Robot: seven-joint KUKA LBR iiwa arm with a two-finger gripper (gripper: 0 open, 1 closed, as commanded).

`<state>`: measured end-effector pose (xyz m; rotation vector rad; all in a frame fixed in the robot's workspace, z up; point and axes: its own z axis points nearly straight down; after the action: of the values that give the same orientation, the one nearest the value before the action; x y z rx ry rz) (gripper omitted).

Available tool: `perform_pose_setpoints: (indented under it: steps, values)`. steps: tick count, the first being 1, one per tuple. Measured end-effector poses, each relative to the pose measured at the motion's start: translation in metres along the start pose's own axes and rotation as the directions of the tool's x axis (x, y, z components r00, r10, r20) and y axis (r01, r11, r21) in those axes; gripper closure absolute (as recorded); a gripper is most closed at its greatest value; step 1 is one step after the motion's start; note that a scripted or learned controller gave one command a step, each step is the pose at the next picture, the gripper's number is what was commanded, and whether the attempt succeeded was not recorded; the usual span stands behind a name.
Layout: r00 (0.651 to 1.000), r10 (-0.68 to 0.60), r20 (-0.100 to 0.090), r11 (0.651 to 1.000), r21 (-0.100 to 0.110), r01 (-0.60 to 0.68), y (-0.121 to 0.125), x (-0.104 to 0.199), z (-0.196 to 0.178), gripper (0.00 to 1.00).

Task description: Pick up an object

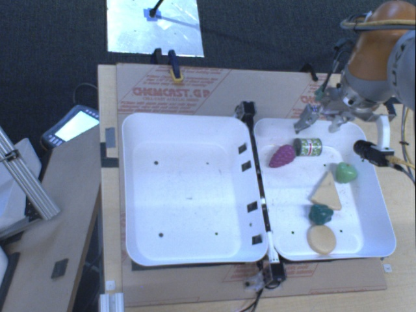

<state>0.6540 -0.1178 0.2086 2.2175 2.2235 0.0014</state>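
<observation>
The right bin (380,221) holds several small things. A magenta berry-shaped piece (282,155) lies beside a small green-labelled can (308,147) on its side. Further right are a green apple (346,172), a pale yellow cheese wedge (327,192), a teal lump (320,214) and a tan round piece (322,239). My gripper (320,122) hangs over the bin's far edge, just above and behind the can. Its two fingers are spread open with nothing between them.
The left bin (188,187) sits next to the right one, with a black clip strip (253,174) along the shared wall. A black cable end (370,152) sticks out over the right bin's far right side. A tablet (71,127) lies off the bench at the left.
</observation>
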Motion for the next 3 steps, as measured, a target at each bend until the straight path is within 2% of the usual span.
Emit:
perform_pose_setpoints:
  steps: [1, 2, 3]
  values:
    - [1.0, 0.005, 0.005, 1.0, -0.008, -0.005, 0.016, -0.061, -0.058, 0.0]
    - [1.0, -0.003, 0.003, 1.0, -0.013, 0.003, 0.016, -0.053, -0.162, 0.0]
    - [1.0, -0.016, -0.005, 1.0, -0.005, 0.016, -0.004, 0.087, -0.189, 0.0]
